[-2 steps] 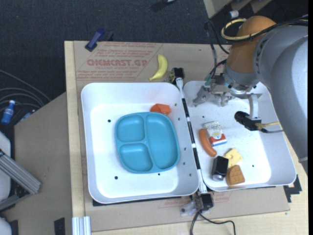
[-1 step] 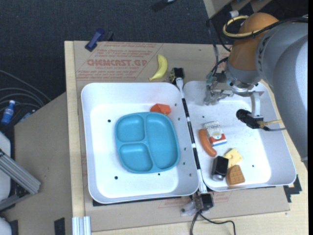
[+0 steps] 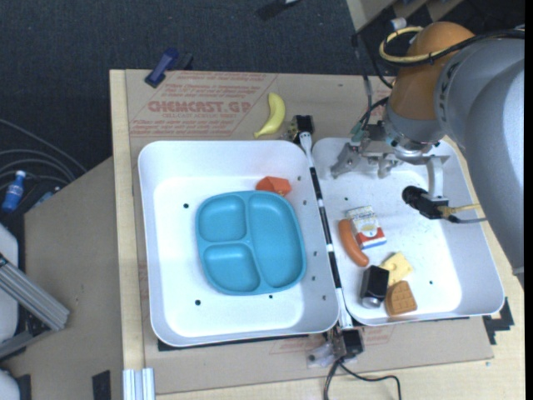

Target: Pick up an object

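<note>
The pincer (image 3: pixel 362 167) hangs over the far end of the right bin (image 3: pixel 450 257), beyond the toy sausage (image 3: pixel 353 242) and well apart from it; its jaws look spread wide, with nothing between them.

Under it lies bare white bin floor; both bins sit on a pale board tabletop (image 3: pixel 200 98) printed with red lettering, and dark carpet (image 3: pixel 125 15) runs past the tabletop's far edge, far beyond the sausage.

The sausage, orange-red, lies flat near the right bin's inner wall; its long axis runs at a steep slant, the far end nearer that wall, the near end swung toward the bin's middle.

A small carton (image 3: pixel 366 226) lies just beside the sausage's far half, on the side away from the wall; nearer the camera than the sausage's near end stands a black block (image 3: pixel 375 283); a yellow wedge (image 3: pixel 398 265) and a brown biscuit (image 3: pixel 400 298) lie just past that block, further from the sausage.

Across the wall from the sausage, the left bin (image 3: pixel 166 223) holds a blue divided plate (image 3: pixel 250 242) of three compartments, with an orange piece (image 3: pixel 273 185) by its far rim.

A banana (image 3: pixel 271 115) lies on the tabletop, far beyond the sausage, outside both bins.
</note>
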Tool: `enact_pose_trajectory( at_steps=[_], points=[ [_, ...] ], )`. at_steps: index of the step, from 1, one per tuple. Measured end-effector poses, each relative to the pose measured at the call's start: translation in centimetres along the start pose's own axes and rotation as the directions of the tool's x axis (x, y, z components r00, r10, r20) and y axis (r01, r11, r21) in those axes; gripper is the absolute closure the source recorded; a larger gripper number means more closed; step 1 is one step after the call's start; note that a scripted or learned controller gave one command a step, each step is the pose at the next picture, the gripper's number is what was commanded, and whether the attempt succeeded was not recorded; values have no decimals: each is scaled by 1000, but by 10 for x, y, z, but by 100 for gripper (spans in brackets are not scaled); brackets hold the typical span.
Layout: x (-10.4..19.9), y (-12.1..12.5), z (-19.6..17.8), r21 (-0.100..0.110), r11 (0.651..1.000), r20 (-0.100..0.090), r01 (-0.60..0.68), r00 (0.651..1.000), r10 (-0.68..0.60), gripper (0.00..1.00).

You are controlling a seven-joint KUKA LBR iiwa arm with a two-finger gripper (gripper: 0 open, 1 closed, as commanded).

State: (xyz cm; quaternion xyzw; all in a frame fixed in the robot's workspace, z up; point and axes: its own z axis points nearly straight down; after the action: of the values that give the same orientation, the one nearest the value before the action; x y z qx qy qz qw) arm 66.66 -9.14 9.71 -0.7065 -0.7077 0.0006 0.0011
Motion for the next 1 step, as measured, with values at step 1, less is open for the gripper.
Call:
enact_pose_trajectory(
  at_steps=[1],
  points=[
    [1, 0, 12, 0, 1000, 0, -1, 1000, 1, 0]
  ],
)
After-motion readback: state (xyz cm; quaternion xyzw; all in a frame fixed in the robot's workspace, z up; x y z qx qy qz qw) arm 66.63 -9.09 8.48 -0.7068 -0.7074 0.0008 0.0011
